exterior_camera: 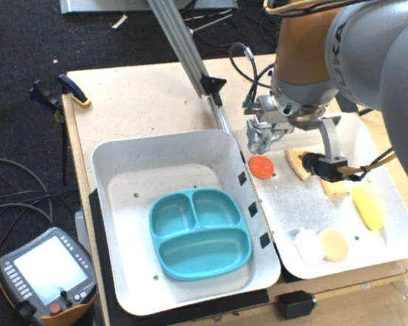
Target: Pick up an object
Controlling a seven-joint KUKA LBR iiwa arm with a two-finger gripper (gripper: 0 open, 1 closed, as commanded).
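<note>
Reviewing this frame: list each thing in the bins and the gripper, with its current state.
Gripper: hovering over the right bin's far left corner, nothing seen in it.
Orange round piece: lying loose near the gripper.
Yellow long piece: lying flat in the right bin.
Pale yellow disc: lying flat.
Teal divided tray: upright in the left bin.

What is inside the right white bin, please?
The right shallow white bin holds a round orange piece, a long yellow piece, a pale yellow disc and a white round piece. The grey arm covers its far part.
</note>
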